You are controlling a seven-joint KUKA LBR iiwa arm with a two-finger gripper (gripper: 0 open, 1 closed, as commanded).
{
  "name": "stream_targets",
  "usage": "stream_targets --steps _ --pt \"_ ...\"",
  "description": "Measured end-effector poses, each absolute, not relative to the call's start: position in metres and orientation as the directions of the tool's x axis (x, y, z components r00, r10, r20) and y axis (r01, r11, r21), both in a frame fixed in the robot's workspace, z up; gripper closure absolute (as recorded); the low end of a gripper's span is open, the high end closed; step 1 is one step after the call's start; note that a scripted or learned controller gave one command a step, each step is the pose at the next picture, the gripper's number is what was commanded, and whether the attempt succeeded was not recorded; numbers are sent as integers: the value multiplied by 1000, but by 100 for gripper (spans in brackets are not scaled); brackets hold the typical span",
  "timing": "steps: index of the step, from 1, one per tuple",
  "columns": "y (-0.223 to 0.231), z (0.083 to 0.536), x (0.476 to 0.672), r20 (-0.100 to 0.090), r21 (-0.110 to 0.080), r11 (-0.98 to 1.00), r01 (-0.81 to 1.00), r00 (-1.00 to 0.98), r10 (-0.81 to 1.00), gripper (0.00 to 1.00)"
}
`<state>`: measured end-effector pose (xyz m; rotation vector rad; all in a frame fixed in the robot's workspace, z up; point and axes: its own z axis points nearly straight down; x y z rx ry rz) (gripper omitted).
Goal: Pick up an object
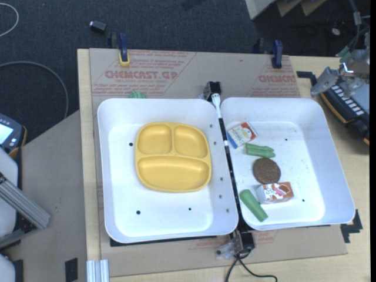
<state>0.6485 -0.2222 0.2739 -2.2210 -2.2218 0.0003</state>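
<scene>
- The surface (88,157) is a tan board with red lettering along its far edge, held by two blue clamps (123,49) at that edge.
- The left bin (111,157) holds a yellow plate (173,157) with three compartments, lying flat, a little far of the bin's middle.
- A small green scrap (137,94) lies on the board just beyond the left bin's far rim.
- The right bin (317,157) touches the left bin along their shared edge.
- In the right bin's far left part lies a white packet (241,133) with blue and red print.
- Just near of it, a short green piece (259,151) lies crosswise.
- A round brown disc (267,170) sits near the bin's middle, just near of that piece.
- A longer green piece (253,205) lies slanted at the near left corner.
- A red and white packet (275,192) lies just right of it, close to the disc.
- At the far right, beyond the right bin, sits grey machinery (346,78); I cannot tell the claw's state.
</scene>
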Motion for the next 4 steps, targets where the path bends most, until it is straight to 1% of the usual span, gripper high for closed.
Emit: stream_targets --steps 1,2,3,4 --pt "-151 159 614 6 -12 5 1000 -5 1000 0" --pt "-109 81 561 4 -10 0 1000 0 1000 0" --pt "-112 95 565 0 2 -1 1000 1 1000 100" --pt "-51 189 478 4 -5 4 1000 -4 1000 100"
